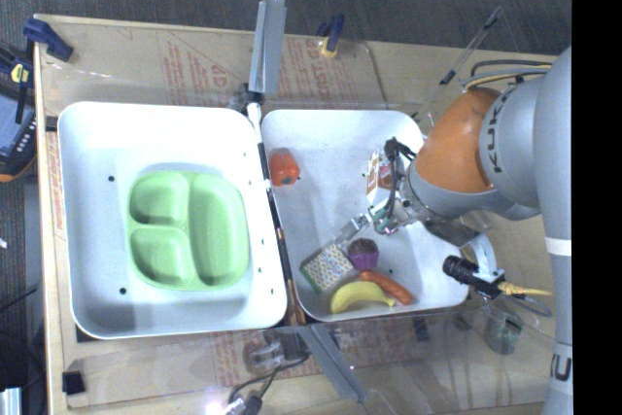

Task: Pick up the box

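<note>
In the right-hand bin (321, 126), toward its three o'clock side, the gripper (381, 217) hung low over the white floor, the grey arm (486, 160) with its orange band reaching in from the right. Whether it was spread or pressed together could not be told from this slant, and nothing could be made out in its grasp. The box (327, 265), small and patterned, lay flat near the bin's six o'clock edge, at about seven o'clock from the gripper and apart from it. A purple fruit (362, 254) sat just beside the box at its two o'clock, with a banana (358, 296) and a red pepper (387, 286) along the bottom wall. A red tomato-like piece (283, 168) rested near the bin's ten o'clock wall. The left-hand bin (87, 209) held a green divided tray (188, 228).
</note>
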Available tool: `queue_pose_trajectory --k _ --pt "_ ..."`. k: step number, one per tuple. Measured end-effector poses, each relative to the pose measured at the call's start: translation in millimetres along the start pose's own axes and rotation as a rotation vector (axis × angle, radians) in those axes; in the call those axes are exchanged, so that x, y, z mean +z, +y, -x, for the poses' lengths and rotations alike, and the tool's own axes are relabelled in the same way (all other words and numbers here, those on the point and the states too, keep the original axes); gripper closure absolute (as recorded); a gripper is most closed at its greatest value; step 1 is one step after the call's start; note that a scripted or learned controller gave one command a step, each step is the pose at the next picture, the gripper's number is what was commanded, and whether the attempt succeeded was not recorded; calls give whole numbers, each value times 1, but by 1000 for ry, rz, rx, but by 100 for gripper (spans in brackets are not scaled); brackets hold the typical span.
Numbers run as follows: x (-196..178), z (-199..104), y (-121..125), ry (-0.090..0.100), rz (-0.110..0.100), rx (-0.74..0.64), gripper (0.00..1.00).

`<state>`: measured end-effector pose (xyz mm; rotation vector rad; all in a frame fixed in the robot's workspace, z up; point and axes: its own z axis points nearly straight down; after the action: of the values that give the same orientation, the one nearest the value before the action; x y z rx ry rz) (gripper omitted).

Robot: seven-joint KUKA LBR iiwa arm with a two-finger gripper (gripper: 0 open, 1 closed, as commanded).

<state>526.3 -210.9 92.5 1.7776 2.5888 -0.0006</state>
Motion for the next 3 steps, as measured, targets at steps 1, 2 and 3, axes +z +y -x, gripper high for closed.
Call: queue_pose_trajectory --k 1,2,3 --pt "1 -92 -10 4 -3 47 0" --pt "-46 -48 1 2 -4 158 0" --pt "-4 -83 -17 -3 7 132 0"
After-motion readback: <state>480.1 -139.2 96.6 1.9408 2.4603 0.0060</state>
